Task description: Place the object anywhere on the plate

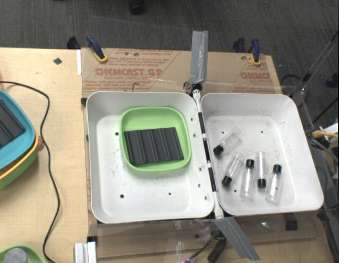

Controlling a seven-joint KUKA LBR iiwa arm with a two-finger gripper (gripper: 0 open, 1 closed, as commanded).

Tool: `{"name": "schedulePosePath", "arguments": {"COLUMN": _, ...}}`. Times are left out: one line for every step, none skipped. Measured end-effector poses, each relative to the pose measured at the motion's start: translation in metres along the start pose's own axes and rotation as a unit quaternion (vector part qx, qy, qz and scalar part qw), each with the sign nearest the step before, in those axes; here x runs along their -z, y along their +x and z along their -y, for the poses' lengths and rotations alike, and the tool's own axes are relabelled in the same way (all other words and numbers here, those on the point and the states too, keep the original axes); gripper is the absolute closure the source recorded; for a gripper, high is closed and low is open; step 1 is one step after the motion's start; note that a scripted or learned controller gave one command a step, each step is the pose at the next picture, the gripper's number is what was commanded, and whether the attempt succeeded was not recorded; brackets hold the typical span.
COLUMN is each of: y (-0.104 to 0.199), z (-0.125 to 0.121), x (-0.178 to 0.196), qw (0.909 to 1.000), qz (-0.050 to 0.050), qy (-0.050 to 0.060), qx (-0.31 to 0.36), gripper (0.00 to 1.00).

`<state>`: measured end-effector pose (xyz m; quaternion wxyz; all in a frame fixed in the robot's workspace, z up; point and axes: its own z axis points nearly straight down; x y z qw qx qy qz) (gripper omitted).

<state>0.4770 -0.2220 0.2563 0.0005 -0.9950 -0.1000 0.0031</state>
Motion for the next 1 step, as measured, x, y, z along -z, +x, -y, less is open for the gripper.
{"name": "schedulePosePath", "arguments": {"y": 0.0139, "z": 0.0684, "x": -0.0383, "qw": 1.0, "qz": 0.0, "qy": 0.0, "qx": 0.002, "gripper": 0.0}}
